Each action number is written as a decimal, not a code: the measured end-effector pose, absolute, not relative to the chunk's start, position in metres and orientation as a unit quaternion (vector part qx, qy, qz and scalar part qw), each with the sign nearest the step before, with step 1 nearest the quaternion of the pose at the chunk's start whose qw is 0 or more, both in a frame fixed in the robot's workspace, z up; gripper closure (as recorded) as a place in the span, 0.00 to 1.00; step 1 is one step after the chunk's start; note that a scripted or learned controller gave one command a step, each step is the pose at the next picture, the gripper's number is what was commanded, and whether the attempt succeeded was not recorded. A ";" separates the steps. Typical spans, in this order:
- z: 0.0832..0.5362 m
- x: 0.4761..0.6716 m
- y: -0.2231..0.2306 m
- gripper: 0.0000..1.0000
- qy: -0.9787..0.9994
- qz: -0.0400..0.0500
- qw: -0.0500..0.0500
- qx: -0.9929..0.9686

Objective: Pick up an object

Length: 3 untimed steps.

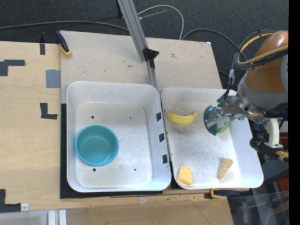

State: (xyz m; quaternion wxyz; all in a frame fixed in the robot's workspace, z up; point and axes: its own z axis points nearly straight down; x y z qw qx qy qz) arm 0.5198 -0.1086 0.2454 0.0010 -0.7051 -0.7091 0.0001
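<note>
While the gripper [216,121] hangs over the upper part of the right bin [243,172], the job looks to be at the approach step — nothing is lifted yet. Whether the tool is wide or narrow cannot be told from this slant, and a green shape at its tip is too blurred to name. The nearest candidate is the banana [181,118], lying flat just to the gripper's left, close to the bin's left wall. It is yellow, curved and slim — likely easy to span across its width. The next move probably calls for a shift left and a descent. The blue bowl [97,145] sits in the left bin [75,93].
</note>
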 end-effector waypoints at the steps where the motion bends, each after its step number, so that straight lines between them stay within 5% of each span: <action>1: 0.252 0.524 -0.057 1.00 -0.710 0.000 0.001 -0.705; 3: 0.239 0.538 0.047 1.00 -0.710 0.000 0.001 -0.704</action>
